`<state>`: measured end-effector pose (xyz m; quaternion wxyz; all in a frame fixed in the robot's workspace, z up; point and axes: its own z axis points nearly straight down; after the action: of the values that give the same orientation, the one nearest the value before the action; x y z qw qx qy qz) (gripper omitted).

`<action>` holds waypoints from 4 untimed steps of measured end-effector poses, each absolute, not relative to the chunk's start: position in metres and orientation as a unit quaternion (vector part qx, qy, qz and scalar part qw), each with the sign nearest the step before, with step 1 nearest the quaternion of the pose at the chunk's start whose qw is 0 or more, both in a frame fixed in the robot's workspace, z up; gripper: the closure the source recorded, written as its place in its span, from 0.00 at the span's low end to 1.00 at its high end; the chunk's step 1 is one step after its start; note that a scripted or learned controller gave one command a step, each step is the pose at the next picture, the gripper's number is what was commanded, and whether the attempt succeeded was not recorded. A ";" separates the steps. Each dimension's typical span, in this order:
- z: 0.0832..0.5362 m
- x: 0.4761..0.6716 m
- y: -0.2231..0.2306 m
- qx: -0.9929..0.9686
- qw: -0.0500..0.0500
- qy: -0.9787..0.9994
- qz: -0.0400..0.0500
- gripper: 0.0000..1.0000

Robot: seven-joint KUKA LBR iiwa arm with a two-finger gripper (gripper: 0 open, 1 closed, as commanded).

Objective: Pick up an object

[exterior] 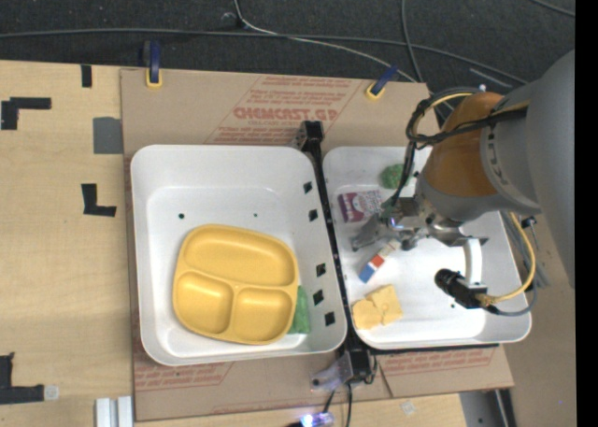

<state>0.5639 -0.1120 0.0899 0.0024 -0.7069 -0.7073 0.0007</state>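
My gripper [380, 233] hangs low over the left half of the right bin [495, 327], under the orange-banded wrist [462, 159]. Just below it lies a small red, white and blue item [373, 266]. A purple and white packet [358, 203] lies just above it, partly hidden by it. Toward the bin's far edge sits a green object [391, 175]. A pale yellow block [377, 307] rests near the front edge. Nothing shows in the gripper's hold.
The left bin [154, 182] holds a yellow divided plate [235, 283], with a green item [301, 311] at its right edge. A black divider [322, 220] runs between the bins. A black cable end [455, 285] hangs over the right bin.
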 end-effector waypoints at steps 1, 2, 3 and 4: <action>0.101 0.564 -0.112 -0.706 0.002 -0.708 0.001 1.00; 0.163 0.565 -0.109 -0.707 -0.001 -0.708 -0.001 1.00; 0.206 0.568 -0.111 -0.707 -0.001 -0.707 -0.001 1.00; 0.212 0.568 -0.111 -0.707 0.000 -0.707 0.000 1.00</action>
<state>0.5684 -0.1110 0.2121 0.0003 -0.7068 -0.7075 0.0002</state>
